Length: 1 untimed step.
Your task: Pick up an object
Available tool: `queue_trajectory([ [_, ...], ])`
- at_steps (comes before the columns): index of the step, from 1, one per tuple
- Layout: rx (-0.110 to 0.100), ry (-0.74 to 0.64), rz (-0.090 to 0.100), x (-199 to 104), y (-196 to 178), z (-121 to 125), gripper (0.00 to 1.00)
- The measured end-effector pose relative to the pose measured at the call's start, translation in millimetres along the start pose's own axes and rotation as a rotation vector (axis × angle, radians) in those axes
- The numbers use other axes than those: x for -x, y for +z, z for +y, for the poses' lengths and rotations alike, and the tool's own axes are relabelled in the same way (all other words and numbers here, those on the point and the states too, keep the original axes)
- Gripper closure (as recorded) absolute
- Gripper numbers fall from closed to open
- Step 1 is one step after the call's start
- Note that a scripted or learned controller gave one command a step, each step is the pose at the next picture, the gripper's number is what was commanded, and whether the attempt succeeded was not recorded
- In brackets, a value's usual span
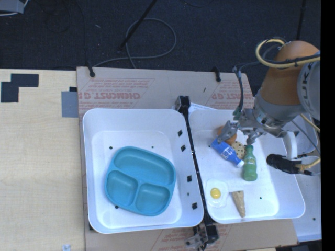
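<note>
My gripper [239,133] hangs over the back of the right bin [285,203], its fingers spread open and nothing held between them. Just below its left finger [226,130] lies a small orange thing [230,138], partly hidden. A blue packet [226,151] lies slanted in front of the gripper, with a speckled cookie [239,150] beside it. To the cookie's right stands a green bottle [249,164]. Near the bin's front lie a toy fried egg [215,193] and a tan cone [239,202].
The left bin [97,124] holds a blue divided plate [140,180]. A black divider [190,156] runs between the two bins. The arm's orange-banded wrist [288,72] stands over the right bin's back right corner.
</note>
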<state>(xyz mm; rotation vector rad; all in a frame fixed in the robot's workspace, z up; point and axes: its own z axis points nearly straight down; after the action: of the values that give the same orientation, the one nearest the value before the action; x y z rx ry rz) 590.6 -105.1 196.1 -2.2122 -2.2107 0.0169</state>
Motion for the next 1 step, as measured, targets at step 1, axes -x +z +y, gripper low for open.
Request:
queue_trajectory([
  [1,0.014,-0.002,-0.001,0.2,-8.7,2.6,0.0],
])
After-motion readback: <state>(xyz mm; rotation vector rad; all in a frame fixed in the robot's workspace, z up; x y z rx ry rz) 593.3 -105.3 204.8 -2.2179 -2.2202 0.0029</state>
